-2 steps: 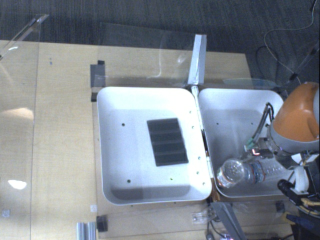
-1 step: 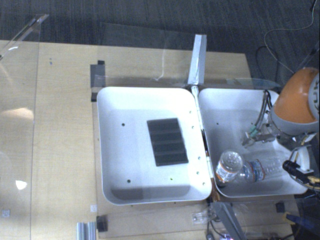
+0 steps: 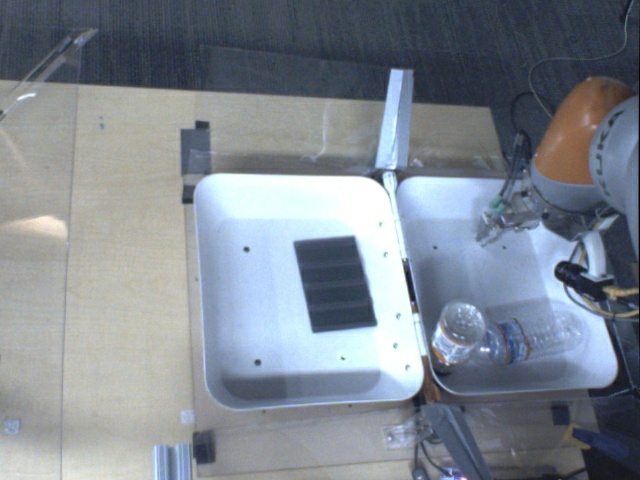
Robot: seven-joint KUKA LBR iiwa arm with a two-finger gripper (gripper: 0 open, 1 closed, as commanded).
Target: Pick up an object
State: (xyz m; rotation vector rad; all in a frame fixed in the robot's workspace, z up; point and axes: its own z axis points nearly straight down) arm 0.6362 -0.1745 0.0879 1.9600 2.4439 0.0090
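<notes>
1. hovering over the upper part of the right bin (image 3: 600,373), the gripper (image 3: 497,220) hangs from the grey arm with its orange band (image 3: 580,133), which reaches in from the right; this looks like a stance above the bin before a descent, though that is a judgement only.
2. whether the pincer is released or clenched i cannot tell; its tip is small and blurred against the white floor, and nothing can be seen caught in it.
3. the likeliest thing to pick is the clear plastic bottle (image 3: 500,338), lying on its side along the near wall of the right bin, its wide round end toward the bin's left corner and its far end toward the right. it probably rests there because a round body rolls until a wall stops it.
4. the gripper is well apart from the bottle, further up the bin, so the pick is not yet begun.
5. in the left bin (image 3: 215,298) lies a flat dark ribbed slab (image 3: 334,283), near the middle and turned slightly askew; it sits low, which would likely make it harder to pinch than the bottle.
6. the bottle carries a bluish band around its middle, seemingly a label, but no brand or writing can be read there, nor on the slab or bins.
7. a clear, smooth, round bottle may slip or roll away under the closing pincer.
</notes>
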